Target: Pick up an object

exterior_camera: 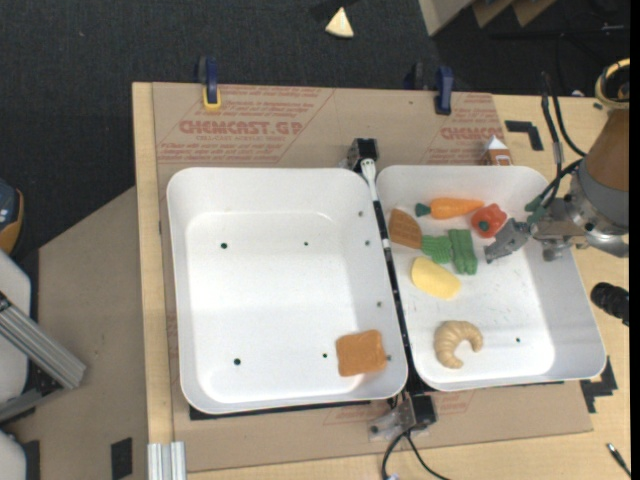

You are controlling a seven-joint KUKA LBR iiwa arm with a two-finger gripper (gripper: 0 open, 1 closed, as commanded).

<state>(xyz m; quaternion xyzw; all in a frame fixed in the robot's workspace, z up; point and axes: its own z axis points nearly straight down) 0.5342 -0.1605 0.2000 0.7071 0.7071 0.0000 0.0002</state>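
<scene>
The right bin [560,353] holds an orange carrot [452,207], a red pepper [488,220], a brown bread slice [404,230], a green vegetable [455,249], a yellow lemon-like piece [435,278] and a tan croissant [457,341]. An orange-brown square toast [360,353] lies in the front right corner of the left bin [260,268]. My gripper [527,245] hangs over the right bin's right side, just right of the red pepper and green vegetable. Its fingers stand open with nothing between them.
The grey arm with its orange band [610,158] comes in over the right bin's right rim. Blue clamps [208,76] [443,86] hold the cardboard bench top at the back. Cables [560,138] trail by the arm, and a small bottle [496,152] stands behind the right bin.
</scene>
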